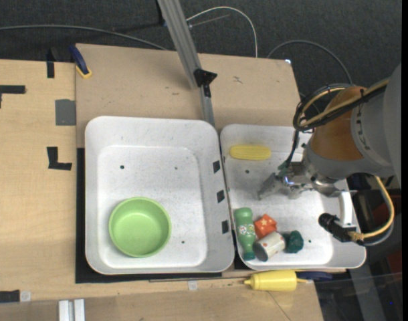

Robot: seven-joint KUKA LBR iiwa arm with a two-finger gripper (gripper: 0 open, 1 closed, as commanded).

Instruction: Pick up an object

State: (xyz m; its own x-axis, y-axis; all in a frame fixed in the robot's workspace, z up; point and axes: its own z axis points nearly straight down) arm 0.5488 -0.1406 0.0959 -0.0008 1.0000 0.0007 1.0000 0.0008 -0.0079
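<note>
Gripper (271,187) over the right bin's (324,256) centre, finger state indiscernible, yellow object (250,153) near its far edge, small items (264,236) clustered at its near-left corner, green bowl (140,227) in the left bin (150,129).

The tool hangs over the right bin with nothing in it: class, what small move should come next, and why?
Probably lower the tool onto one item. It sits above bare floor of the right bin, between the yellow piece and the cluster around the orange block. The yellow piece lies alone, an easier target.
</note>
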